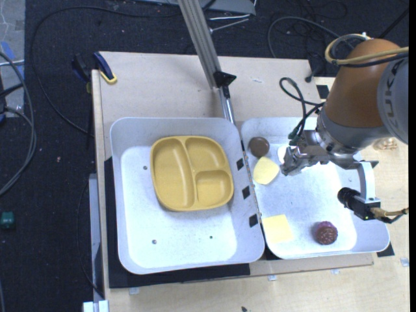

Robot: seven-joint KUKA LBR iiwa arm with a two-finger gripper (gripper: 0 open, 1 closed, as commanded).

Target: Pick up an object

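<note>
In the right bin (354, 203) lie a brown round piece (259, 146) at the back left, a pale yellow rounded piece (265, 171) just in front of it, a flat yellow square (277, 229) near the front, and a dark red ball (325, 233) at the front right. My gripper (292, 163) hangs over the bin's back part, just right of the pale yellow piece and close to it. The arm's orange band (361, 86) rises behind it.
The left bin (130, 194) holds a yellow divided plate (192, 172). A slanted metal pole (201, 34) runs down to the seam between the bins. A black fitting (356, 203) juts from the arm over the right bin's right side.
</note>
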